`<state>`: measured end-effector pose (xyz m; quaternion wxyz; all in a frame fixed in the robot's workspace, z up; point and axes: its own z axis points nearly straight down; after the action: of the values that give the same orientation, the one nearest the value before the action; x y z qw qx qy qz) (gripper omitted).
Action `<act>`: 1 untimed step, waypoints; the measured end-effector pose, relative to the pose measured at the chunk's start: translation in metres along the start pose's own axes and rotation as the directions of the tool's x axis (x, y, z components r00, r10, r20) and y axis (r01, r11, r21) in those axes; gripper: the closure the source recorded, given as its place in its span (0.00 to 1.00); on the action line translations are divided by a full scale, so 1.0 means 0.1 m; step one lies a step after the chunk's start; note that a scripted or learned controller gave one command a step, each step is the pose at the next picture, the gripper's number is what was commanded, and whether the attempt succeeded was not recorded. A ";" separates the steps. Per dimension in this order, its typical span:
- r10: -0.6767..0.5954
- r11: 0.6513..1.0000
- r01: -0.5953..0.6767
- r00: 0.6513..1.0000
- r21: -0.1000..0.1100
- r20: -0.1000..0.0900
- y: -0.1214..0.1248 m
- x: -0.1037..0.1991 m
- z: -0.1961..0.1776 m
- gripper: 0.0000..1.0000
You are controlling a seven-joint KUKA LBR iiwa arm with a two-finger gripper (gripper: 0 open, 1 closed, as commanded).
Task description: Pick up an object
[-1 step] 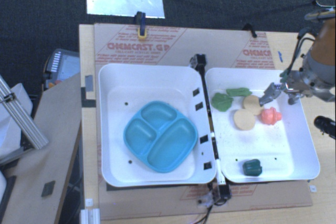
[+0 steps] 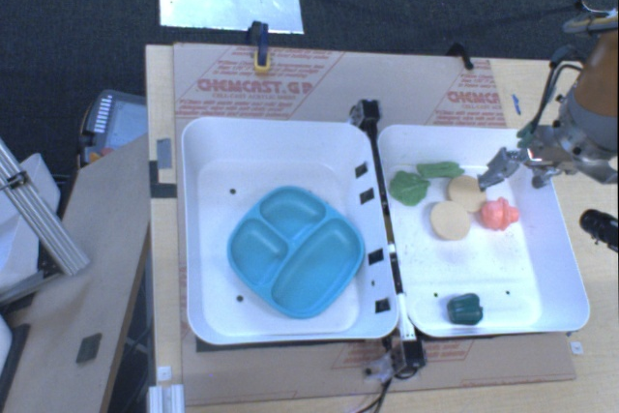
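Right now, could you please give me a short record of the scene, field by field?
left bin: blue divided plate
right bin: green leafy pieces, two tan discs, pink piece, dark green pepper
cluster: leafy pieces, discs and pink piece lie close together at the far end
pepper: alone near the front edge
gripper: over the right bin's far end, by the farther disc
held: nothing seen between the fingers
arm: enters from the right

Two white bins (image 2: pixel 290 135) w/ a light blue divided plate (image 2: pixel 295 251), green leafy bits (image 2: pixel 409 188), tan rounds (image 2: pixel 450 221), a pink toy (image 2: pixel 498 214), dk green pepper (image 2: pixel 464 309) at 5 o'clock.
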<state>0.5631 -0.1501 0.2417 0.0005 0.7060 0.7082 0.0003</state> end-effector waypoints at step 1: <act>0.001 1.000 -0.001 1.000 0.000 0.000 0.02 0.02 0.41 0.00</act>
<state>0.5652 -0.1484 0.2010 0.0005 0.7065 0.7078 0.0001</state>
